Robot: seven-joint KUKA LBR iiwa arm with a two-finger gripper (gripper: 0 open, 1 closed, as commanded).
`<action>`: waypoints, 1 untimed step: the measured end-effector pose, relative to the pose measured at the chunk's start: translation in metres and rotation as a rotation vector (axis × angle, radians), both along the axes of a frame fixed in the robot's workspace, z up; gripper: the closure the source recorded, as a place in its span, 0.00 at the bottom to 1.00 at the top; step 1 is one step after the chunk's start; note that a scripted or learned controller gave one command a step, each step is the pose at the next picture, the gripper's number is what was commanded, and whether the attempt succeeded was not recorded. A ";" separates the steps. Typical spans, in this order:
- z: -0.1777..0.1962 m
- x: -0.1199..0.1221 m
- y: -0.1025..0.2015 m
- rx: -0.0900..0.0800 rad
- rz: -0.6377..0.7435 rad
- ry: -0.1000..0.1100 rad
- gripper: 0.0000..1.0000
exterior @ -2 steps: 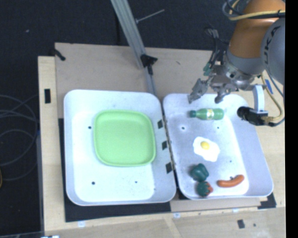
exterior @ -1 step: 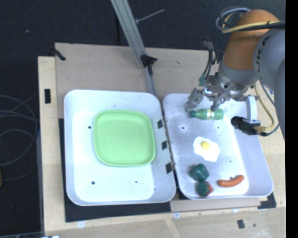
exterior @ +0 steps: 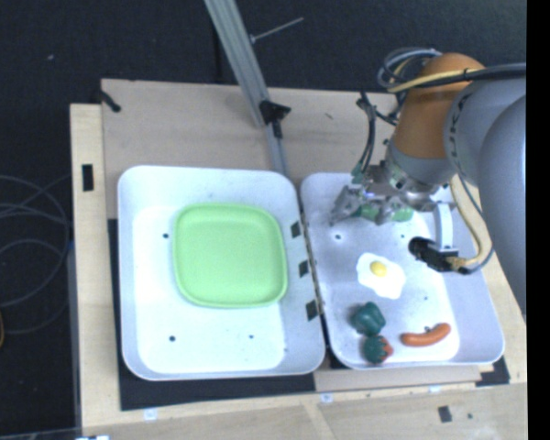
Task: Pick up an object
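The arm comes in over the right bin and its gripper is low at the far edge of that bin, close to the far left corner. Something green sits right under the wrist there; it looks like a small toy, but I cannot make out what it is, nor whether it is actually caught. Whether the pincer is spread or pressed together I cannot tell from here, since the wrist covers it.

The other candidates lie nearer the front of the same bin, loose and apart, which makes each an easy separate target: a fried egg near the middle, a green pepper towards the front, a darker green piece with a red spot just beside it at the front edge, and a sausage by the front right corner.

The left bin carries a green plate lying flat in its middle, well away from the arm, so I judge it is not the target.
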State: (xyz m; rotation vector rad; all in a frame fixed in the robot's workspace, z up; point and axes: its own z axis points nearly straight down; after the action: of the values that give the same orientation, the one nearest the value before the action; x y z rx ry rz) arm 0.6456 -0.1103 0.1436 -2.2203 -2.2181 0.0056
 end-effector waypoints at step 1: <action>0.014 0.002 0.000 0.001 -0.001 -0.007 1.00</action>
State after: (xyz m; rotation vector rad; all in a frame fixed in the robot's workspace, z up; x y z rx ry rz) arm 0.6473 -0.1104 0.1577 -2.2245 -2.2202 -0.0037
